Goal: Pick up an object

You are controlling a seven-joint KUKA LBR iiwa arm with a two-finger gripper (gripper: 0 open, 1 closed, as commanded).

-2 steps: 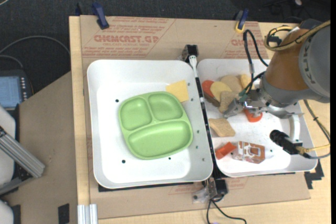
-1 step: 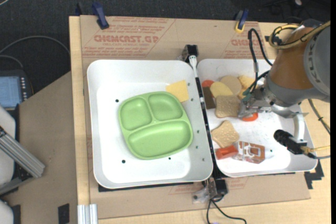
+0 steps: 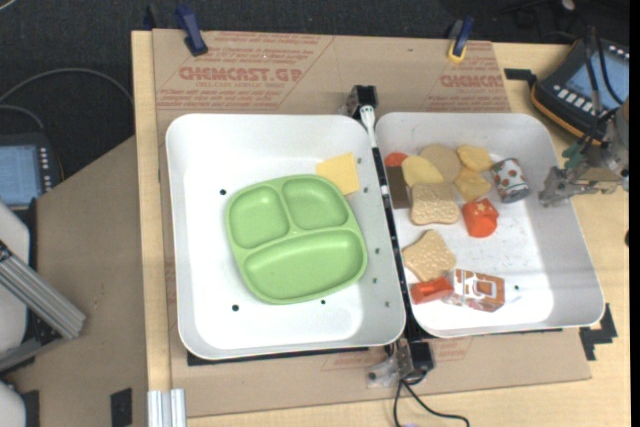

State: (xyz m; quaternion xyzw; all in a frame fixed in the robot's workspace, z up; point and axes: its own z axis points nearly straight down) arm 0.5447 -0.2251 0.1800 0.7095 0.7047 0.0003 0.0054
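gripper (image 3: 562, 183) hovered over right bin (image 3: 560, 300) right edge, grip state unclear; likely staged near can (image 3: 510, 179) for pick.

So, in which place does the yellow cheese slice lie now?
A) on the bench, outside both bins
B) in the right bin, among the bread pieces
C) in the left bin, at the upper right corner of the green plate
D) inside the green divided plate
C: the yellow cheese slice lies on the floor of the left bin, beside the upper right corner of the green plate.
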